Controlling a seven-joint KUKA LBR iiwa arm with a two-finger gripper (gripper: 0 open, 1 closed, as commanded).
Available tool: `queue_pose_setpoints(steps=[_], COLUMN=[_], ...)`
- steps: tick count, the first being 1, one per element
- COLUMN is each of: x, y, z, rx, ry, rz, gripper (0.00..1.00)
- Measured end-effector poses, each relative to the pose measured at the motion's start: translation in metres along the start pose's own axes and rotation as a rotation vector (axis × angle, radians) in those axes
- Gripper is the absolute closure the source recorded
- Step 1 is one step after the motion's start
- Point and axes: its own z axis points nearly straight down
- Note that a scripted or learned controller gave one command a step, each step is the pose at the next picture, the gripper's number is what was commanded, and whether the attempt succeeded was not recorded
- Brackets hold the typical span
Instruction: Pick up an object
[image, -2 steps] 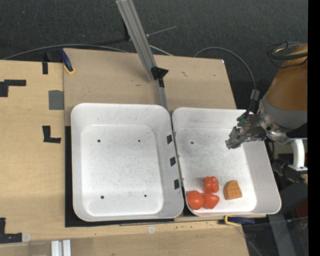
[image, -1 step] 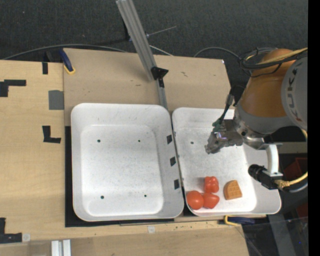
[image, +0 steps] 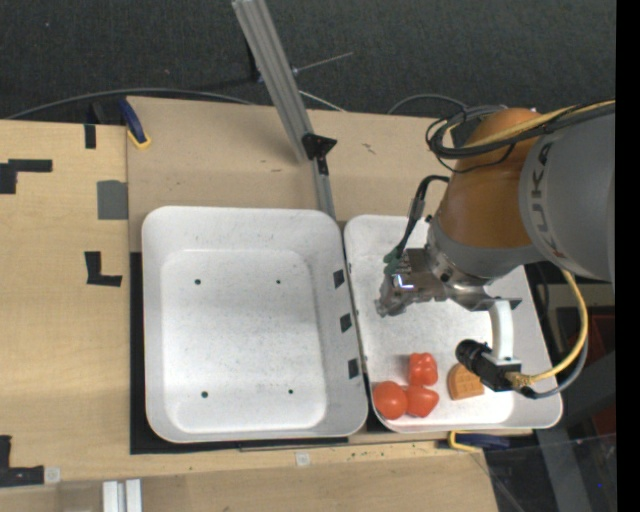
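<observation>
My gripper (image: 393, 296) hangs over the left middle of the right bin (image: 372, 240), above bare bin floor. Near the bin's front edge lie a red pepper-like object (image: 422, 368), a red round piece (image: 391, 401) and another red piece (image: 423, 401) close together. A tan wedge-shaped object (image: 463, 383) lies just right of them. The gripper is well behind these objects and apart from them. Nothing shows between its tips.
The left bin (image: 160, 300) stands beside the right one, sharing a middle rim with black clips (image: 345, 322). A slanted metal pole (image: 285, 80) rises behind the bins. The arm's bulk covers the right bin's back right part.
</observation>
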Motion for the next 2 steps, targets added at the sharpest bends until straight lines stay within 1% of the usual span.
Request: queue_pose_setpoints(steps=[1, 2], x=[0.048, 0.098], y=[-0.002, 0.009], z=[0.011, 0.021], rx=[0.001, -0.001], ry=[-0.001, -0.001], rz=[0.0, -0.001], gripper=[1.0, 1.0])
